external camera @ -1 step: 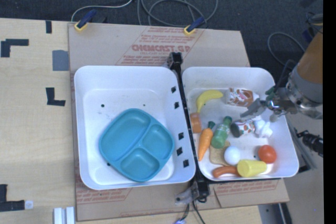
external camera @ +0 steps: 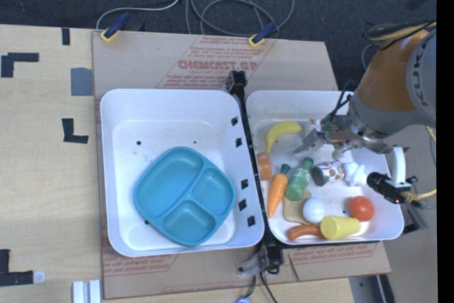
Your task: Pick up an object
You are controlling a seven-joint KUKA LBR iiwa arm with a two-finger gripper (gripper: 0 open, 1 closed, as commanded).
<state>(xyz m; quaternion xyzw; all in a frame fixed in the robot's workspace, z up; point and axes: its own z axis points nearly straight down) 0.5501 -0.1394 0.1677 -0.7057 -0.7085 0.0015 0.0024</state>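
Near top of right bin (external camera: 394,229), gripper (external camera: 320,135) low among toy food, just right of banana (external camera: 282,132), above green bottle (external camera: 299,179); cannot tell pincer state. Nothing visibly held, so pick judged not done; grasp and lift remain. Carrot (external camera: 276,194), white egg (external camera: 313,209), tomato (external camera: 361,208) crowd below. Left bin (external camera: 113,145) holds blue divided tray (external camera: 186,195). Bins on cardboard sheet (external camera: 213,64); dark carpet, looped cable (external camera: 241,0) behind.
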